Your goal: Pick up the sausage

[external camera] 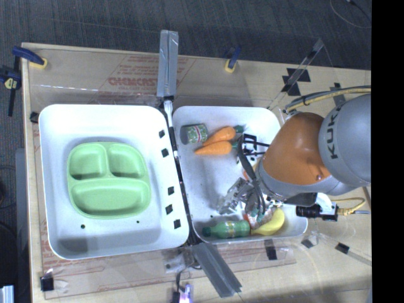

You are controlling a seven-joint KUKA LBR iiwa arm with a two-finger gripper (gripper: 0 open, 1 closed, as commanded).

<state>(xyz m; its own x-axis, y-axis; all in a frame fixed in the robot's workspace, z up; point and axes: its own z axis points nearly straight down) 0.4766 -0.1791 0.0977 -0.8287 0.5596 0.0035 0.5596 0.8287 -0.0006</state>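
Observation:
My gripper (243, 197) is low in the right bin (189, 188), near its front half, hanging from the orange-banded wrist (297, 153) that reaches in from the right. A small reddish patch (255, 217) shows just below the gripper, between the green bottle and the banana. I cannot tell whether it is the sausage. The arm hides the bin floor to the right of the gripper.
Two carrots (216, 141) and a small can (194, 133) lie at the back of the right bin. A green bottle (227, 229) and a banana (271, 224) lie along its front wall. The left bin (57, 125) holds a green divided plate (110, 178).

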